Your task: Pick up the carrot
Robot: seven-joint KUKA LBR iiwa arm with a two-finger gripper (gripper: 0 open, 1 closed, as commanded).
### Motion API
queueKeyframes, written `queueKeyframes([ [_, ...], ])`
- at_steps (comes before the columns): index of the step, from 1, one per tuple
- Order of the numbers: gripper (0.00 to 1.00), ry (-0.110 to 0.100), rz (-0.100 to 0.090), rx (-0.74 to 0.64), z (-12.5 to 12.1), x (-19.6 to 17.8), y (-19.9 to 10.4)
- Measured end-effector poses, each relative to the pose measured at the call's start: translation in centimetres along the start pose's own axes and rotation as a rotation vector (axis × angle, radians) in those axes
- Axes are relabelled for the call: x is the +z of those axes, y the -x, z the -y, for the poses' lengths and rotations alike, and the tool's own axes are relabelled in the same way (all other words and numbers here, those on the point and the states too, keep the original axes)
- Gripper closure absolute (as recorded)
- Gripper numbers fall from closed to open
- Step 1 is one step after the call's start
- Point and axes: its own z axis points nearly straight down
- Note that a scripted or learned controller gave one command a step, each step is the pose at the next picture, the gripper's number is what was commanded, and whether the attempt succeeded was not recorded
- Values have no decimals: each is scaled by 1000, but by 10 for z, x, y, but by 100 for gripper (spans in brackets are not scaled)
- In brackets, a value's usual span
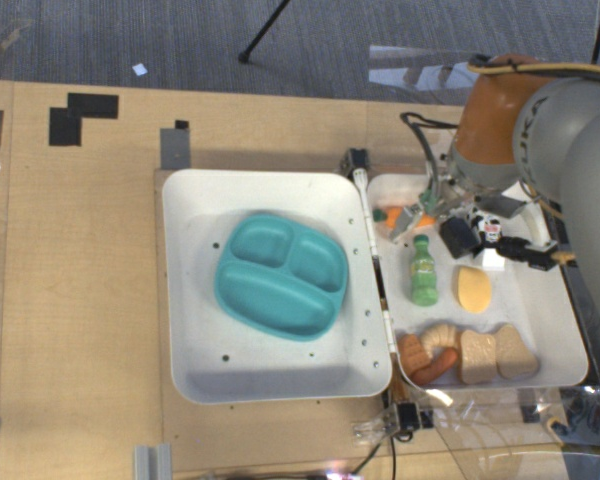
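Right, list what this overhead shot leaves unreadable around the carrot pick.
- Carrot: a few orange bits show at the right bin's far corner; the gripper covers the rest.
- Gripper: fingers too small and cluttered to read.
- Arm: cut off by the right edge.
- Foods along the near wall: too blurred to identify.
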Motion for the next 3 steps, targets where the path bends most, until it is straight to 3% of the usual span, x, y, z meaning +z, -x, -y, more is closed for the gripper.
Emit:
queueKeyframes([
  [1, 0, 9, -5, 229, 3, 1, 6],
  [2, 100, 6, 8, 222, 4, -13, 11],
  [3, 0, 7, 8, 222, 3, -13, 10],
])
